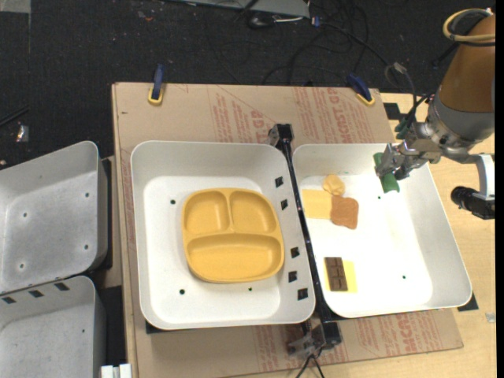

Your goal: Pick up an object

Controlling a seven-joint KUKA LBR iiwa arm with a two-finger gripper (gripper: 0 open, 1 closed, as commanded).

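In the right bin (441,235) lie a few small items. A pale yellow slab (314,204) rests near the bin's left wall, with a small orange-yellow lump (334,183) just behind it and a tan-brown piece (345,212) touching its right side. Nearer the front, a dark brown bar (335,273) sits beside a yellow card (348,276). My gripper (390,173), with green tips, hovers over the bin's back part, to the right of the lump and apart from all the items. Nothing shows in its grasp.
The left bin (157,235) holds a yellow divided plate (233,235). A black divider (297,235) runs between the bins. Grey metal trays (47,211) lie left of the bench. Clamps (157,85) hold the board's far edge.
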